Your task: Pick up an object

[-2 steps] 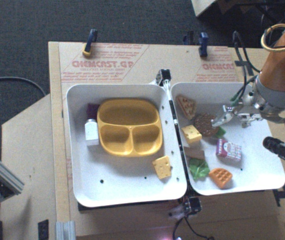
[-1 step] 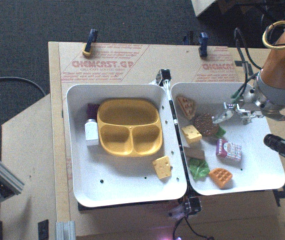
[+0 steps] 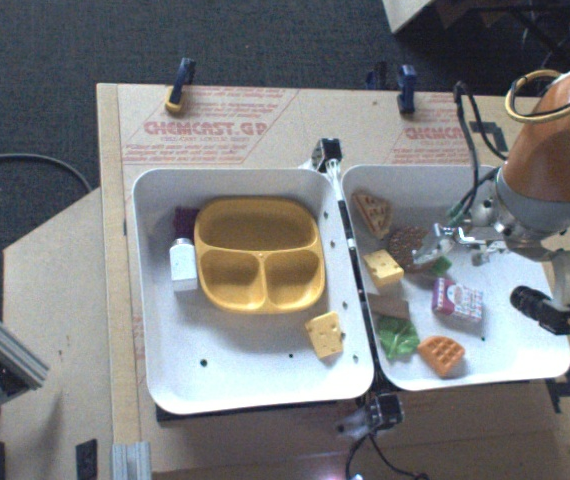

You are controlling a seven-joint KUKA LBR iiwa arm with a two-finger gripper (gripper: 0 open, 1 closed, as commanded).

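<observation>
**Claw low in the right bin, beside the brown cookie**

The arm (image 3: 550, 158) reaches in from the right, and its claw (image 3: 443, 240) hangs low in the right bin (image 3: 525, 368), near that bin's middle. Whether the claw is released or clenched cannot be told from this slanted look down; nothing is plainly seen in it.

Just left of the claw lies a brown cookie (image 3: 403, 240), very close or perhaps touching. Just below the claw peeks a small green piece (image 3: 439, 264). Up and to the left of the claw sits a pizza slice (image 3: 372, 212). Down and left is a block of cheese (image 3: 383, 266), and farther down a leafy green thing (image 3: 397, 340). Below the claw lies a small pink and white packet (image 3: 458, 300), and farther down an orange waffle (image 3: 442, 355).

Well to the claw's left, across the rim, the left bin (image 3: 165, 368) holds a yellow divided tray (image 3: 260, 253). A white bottle (image 3: 183, 265) stands touching its left side, with a dark purple thing (image 3: 185, 218) above it. A second cheese block (image 3: 325, 334) lies below the tray's right corner.
</observation>
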